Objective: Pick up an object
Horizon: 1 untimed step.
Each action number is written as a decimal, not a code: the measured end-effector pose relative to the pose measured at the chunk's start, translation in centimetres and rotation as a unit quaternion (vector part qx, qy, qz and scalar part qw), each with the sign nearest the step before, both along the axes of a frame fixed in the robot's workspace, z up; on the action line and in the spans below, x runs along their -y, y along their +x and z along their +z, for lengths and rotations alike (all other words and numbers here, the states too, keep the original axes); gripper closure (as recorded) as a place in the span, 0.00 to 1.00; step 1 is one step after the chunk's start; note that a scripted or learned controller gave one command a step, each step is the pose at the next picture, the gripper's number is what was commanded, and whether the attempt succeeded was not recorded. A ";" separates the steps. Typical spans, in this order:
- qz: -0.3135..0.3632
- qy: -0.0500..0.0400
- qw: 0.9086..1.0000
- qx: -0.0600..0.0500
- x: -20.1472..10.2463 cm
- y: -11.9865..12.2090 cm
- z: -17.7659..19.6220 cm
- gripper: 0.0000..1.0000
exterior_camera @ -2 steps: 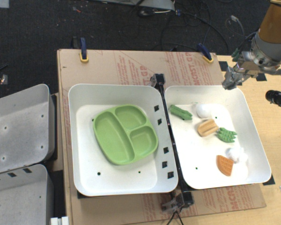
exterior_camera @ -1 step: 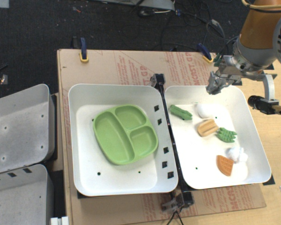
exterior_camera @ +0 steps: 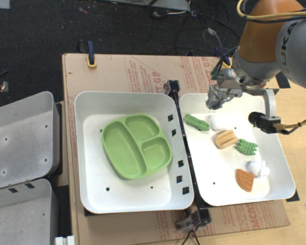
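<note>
Across the table (exterior_camera: 117, 70) stand two shallow white bins side by side; the left bin (exterior_camera: 86, 111) carries one green divided plate (exterior_camera: 136, 146) with three compartments, lying flat and turned at a slant; the right bin (exterior_camera: 280, 188) carries five small things: one green pod-shaped piece (exterior_camera: 196, 122) near its upper left, one tan bread-like piece (exterior_camera: 226, 139) near the middle, one dark green leafy piece (exterior_camera: 246, 147) just beside it on the right, one small white piece (exterior_camera: 257, 167) lower down, and one orange wedge (exterior_camera: 245, 180) touching or just beside that white piece; a pale whitish patch lies near the pod, too faint to name.

Beneath the bins the table is brown board with red printing; a blue-and-yellow clamp (exterior_camera: 91, 55) sits at its far left corner; two further white trays (exterior_camera: 23, 137) lie off to the left on a dark floor strewn with cables.

Over the upper left of the right bin hangs the gripper (exterior_camera: 215, 102), just above and to the right of the green pod; whether its jaws are parted or closed I cannot tell, and nothing is seen between them.
</note>
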State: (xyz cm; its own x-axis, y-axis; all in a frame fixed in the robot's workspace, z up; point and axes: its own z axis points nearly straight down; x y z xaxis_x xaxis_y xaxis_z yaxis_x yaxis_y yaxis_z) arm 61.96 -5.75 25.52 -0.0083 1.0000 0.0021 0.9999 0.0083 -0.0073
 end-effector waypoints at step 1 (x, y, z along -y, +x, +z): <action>0.000 -0.001 1.000 0.000 -4.7 0.5 -1.5 1.00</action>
